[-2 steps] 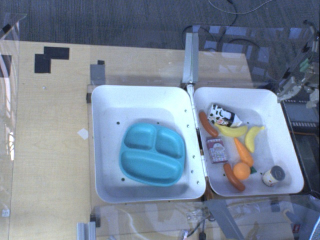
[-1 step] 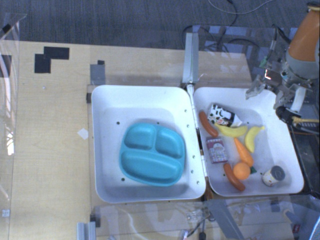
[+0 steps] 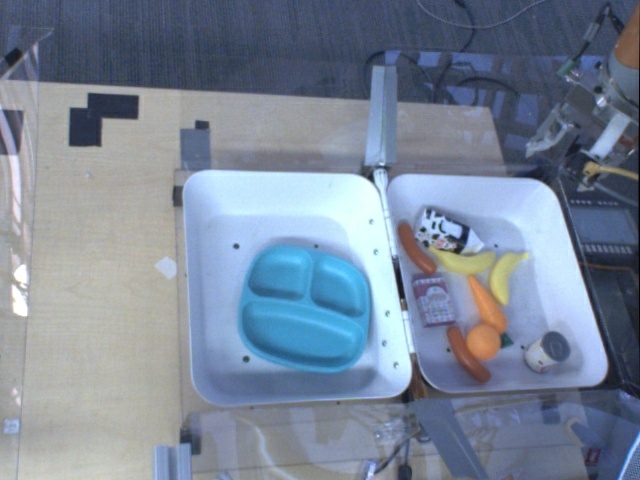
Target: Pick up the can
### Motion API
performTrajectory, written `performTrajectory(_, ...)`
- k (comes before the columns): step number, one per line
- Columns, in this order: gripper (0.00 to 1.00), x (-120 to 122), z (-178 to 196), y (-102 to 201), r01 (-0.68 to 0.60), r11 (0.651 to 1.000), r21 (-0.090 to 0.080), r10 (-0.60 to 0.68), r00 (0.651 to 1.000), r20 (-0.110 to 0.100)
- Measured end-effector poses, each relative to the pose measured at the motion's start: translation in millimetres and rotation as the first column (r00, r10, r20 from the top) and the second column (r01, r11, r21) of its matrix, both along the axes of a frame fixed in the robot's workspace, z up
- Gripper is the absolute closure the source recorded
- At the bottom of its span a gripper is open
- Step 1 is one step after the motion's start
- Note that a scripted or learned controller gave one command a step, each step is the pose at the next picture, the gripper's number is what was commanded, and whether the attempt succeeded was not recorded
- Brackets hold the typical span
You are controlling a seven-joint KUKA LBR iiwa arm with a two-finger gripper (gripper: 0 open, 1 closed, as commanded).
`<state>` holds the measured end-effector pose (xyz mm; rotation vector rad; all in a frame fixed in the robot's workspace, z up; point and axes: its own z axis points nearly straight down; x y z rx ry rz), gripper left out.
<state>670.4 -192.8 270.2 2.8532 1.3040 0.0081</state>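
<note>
Your target, the can (image 3: 547,350), lies on its side in the right bin's (image 3: 575,238) near corner, apart from the carrot (image 3: 487,303) and orange (image 3: 483,342), leaving room for a descent; the claw's (image 3: 590,133) opening you cannot tell.

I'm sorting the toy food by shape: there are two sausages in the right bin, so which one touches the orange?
The sausage at the bin's front edge; the orange rests against it. The other sausage lies farther back along the left wall, by the bananas.
</note>
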Motion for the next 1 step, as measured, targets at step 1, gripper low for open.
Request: performTrajectory(1,1.00,1.9,11.7,2.8,-0.012,1.000,-0.002,0.012,1.000,0.003)
